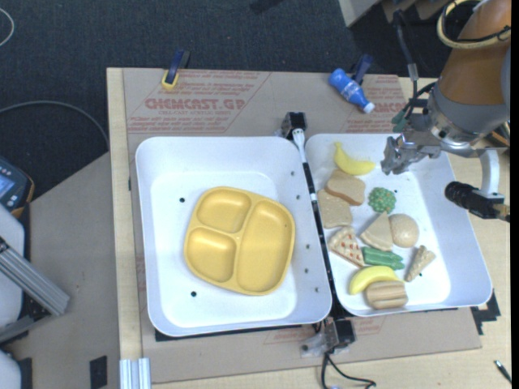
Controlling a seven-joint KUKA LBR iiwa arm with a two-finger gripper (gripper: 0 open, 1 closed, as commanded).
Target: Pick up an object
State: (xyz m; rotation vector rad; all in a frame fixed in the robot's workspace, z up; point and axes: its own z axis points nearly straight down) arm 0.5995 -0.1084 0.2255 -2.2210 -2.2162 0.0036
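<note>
End effector (395, 159) just right of the banana (353, 161) — apart from it, grip state unclear.

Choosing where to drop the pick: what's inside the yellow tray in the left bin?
The yellow tray shows three bare compartments with nothing in them. It lies flat in the left bin, so the bin floor beneath it is covered.

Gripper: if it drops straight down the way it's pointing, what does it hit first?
Probably bare floor of the right white bin. The gripper points down beside the upper yellow toy banana, with the green broccoli piece nearby; depth is unclear.
</note>
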